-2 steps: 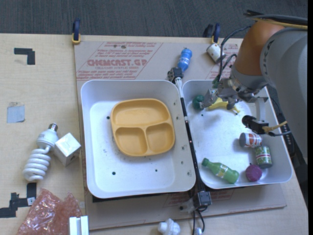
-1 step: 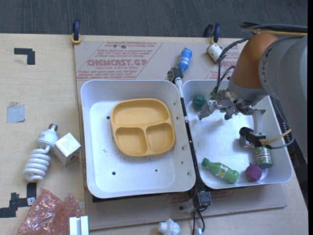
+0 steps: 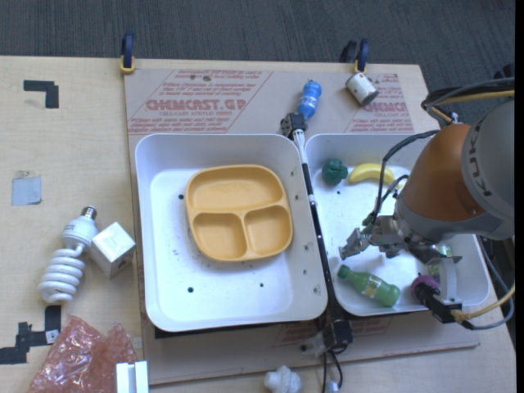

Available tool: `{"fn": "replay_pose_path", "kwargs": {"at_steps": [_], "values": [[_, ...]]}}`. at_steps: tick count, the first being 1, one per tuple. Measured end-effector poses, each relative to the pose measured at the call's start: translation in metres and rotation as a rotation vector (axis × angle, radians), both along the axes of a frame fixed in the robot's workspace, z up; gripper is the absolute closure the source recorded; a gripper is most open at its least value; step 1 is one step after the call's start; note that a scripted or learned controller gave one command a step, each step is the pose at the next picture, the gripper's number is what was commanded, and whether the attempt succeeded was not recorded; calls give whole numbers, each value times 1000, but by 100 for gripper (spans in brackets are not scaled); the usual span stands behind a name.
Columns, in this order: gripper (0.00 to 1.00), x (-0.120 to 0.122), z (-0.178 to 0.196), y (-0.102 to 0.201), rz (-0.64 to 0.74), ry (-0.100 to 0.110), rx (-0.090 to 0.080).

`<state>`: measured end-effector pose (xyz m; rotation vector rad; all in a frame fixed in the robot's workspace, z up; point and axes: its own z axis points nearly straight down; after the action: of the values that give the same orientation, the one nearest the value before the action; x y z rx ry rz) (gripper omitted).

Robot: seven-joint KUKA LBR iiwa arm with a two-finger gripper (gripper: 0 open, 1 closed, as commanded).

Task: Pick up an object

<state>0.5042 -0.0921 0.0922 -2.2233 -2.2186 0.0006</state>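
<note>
Left white bin (image 3: pixel 155 244): 1 yellow 3-compartment plastic tray (image 3: pixel 239 212) | right white bin (image 3: pixel 348 297): green plastic bottle (image 3: pixel 370 284), yellow banana (image 3: pixel 369 173), possibly green pepper (image 3: pixel 333 171) | gripper (image 3: pixel 358 242): hovering above bottle, open/closed state unclear

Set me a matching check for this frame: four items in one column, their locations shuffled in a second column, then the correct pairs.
Items:
1. yellow divided tray
2. banana
3. green bottle
4. spiral light bulb

Places:
A. right bin, near edge, below the gripper
B. bench, left of both bins
C. middle of the left bin
D. right bin, far end, beside a dark green object

Pairs: 1-C, 2-D, 3-A, 4-B
</note>
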Motion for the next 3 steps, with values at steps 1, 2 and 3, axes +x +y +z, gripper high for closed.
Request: {"fn": "replay_pose_path", "kwargs": {"at_steps": [1,2,3], "values": [[0,11,16,0,1,-1,-1],[0,49,22,-10,2,-2,-1],[0,54,100,37,3,-2,-1]]}}
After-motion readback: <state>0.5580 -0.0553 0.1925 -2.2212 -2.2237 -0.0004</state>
